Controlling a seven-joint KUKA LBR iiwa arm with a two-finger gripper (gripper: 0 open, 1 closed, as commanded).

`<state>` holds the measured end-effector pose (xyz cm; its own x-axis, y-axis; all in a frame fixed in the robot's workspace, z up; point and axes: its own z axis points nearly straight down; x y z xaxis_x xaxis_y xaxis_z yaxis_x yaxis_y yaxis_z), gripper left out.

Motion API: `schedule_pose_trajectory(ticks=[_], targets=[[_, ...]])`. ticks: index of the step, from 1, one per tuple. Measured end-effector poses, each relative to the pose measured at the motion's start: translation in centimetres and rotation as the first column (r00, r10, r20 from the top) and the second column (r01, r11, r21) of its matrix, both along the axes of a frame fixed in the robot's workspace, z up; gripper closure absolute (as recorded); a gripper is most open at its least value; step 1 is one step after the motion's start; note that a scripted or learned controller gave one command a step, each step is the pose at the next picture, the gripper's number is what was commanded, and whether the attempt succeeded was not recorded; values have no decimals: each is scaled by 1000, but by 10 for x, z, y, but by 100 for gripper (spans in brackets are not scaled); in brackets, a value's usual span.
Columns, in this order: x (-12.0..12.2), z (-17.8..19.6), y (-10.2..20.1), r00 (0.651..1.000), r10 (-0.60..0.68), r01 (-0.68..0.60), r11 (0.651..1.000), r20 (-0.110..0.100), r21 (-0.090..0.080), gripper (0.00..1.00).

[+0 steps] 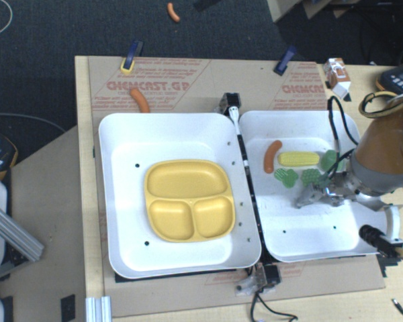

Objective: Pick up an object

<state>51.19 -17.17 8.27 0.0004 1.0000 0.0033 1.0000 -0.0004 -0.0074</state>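
The right bin [302, 237] holds a red-orange sausage [273, 155], a yellow corn cob [299, 158] and several green toy vegetables [286, 176]. My gripper [307, 197] is low inside this bin, just below and right of the green pieces and close to one green piece [312, 176]. The grey arm with its orange band [383, 146] comes in from the right and covers the bin's right side. No object can be seen held in the gripper.
The left bin [121, 180] carries a yellow three-compartment plate [188, 200]. A loose sausage [140, 100] lies on the cardboard behind that bin. Blue clamps [131, 56] [285, 60] stand at the bench's back edge. A black cable [336, 123] loops over the right bin's back corner.
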Motion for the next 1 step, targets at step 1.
schedule_pose_trajectory(ticks=[1], targets=[[2, 14, -1, 1000, -1, 1, 1000, 8, -4, 100]])
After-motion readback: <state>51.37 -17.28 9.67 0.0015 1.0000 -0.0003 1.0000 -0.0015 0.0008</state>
